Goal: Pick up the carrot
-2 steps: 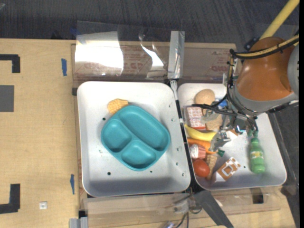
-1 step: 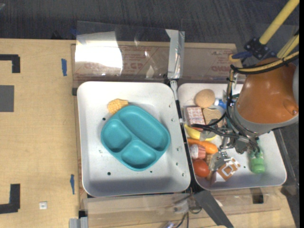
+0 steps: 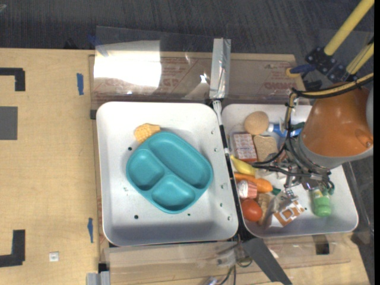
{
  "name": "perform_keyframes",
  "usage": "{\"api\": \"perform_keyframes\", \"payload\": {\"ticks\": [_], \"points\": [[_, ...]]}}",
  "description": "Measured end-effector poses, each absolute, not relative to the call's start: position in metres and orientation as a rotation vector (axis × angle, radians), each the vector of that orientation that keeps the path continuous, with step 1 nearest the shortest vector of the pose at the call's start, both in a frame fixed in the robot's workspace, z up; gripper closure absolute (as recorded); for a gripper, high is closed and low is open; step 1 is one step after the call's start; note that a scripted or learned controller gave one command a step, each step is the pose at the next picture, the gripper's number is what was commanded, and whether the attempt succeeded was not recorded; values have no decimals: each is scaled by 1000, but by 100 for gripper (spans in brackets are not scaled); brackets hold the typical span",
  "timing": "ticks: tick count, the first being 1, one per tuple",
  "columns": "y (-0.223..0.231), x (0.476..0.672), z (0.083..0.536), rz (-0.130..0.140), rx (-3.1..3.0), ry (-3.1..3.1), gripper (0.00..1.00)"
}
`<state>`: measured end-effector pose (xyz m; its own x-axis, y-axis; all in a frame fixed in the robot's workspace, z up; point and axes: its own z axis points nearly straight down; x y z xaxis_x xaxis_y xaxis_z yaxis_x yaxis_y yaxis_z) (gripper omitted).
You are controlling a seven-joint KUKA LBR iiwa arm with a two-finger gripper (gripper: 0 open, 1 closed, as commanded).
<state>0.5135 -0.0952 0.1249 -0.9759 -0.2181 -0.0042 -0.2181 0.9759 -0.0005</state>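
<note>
Two shallow white bins are seen side by side on the bench, the left bin [image 3: 113, 177] and the right bin [image 3: 347, 209], parted by a dark divider. A teal sectioned plate [image 3: 169, 170] is laid at a slant near the middle of the left bin, and a yellow corn cob [image 3: 146, 131] is tucked against the plate's far-left edge, toward the bin's far-left corner.

The right bin is crowded. A round tan bread roll [image 3: 256, 123] is placed near its far edge, with a reddish packet [image 3: 244, 146] and a brown slice [image 3: 266, 146] just in front of it. A yellow banana [image 3: 241, 165] is set along the left wall. The carrot [image 3: 255, 187], orange with a pale end, is found just beside the banana toward the near side, close to the left wall. A red tomato [image 3: 252, 210] is lying near the bin's near-left corner, and a green bottle [image 3: 321, 205] is seen toward the near-right corner.

The arm's orange band [image 3: 338, 126] is held over the right half of this bin. The gripper [image 3: 291, 186] is hung below it amid cables, to the right of the carrot and apart from it; whether it is parted or closed cannot be told.
</note>
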Motion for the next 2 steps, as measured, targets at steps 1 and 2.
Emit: {"api": "perform_keyframes", "payload": {"ticks": [1, 2], "points": [[-97, 518, 90, -5, -365, 3103, 0], [-94, 507, 92, -11, -423, 3082, 0]]}}
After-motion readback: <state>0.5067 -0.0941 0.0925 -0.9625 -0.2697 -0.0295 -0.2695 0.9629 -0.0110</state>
